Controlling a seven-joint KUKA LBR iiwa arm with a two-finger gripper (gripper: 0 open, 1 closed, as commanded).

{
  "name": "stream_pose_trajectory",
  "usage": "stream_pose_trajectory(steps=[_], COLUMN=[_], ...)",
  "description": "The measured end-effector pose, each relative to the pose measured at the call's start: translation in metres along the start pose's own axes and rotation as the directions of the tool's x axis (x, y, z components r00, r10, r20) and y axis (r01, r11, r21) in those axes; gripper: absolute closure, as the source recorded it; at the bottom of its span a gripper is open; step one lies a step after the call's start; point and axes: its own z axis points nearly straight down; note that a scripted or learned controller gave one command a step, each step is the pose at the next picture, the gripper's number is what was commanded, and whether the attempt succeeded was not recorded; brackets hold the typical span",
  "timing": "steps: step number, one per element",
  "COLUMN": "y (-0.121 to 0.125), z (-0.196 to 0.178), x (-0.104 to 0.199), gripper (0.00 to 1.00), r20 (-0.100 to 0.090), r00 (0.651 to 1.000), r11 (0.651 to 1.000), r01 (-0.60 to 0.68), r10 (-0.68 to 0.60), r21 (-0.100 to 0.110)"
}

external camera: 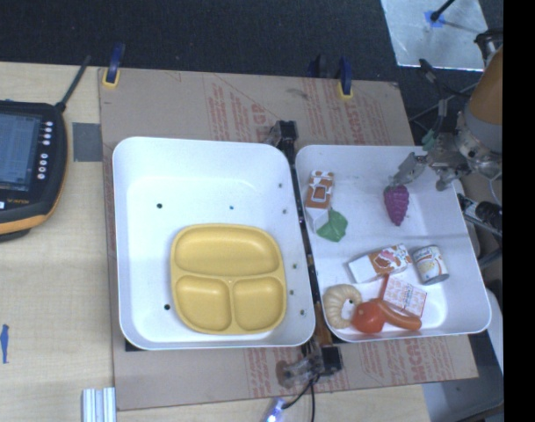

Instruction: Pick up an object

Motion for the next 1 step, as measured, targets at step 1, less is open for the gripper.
stream_pose_trajectory(steps=[1], y=[0.0021], z=[0.059], x=[0.0225], gripper=[0.0], r20=[0.0], r00=[1.0], r11=[1.0], r01=[0.001], r10=[-0.001], r21=[-0.001])
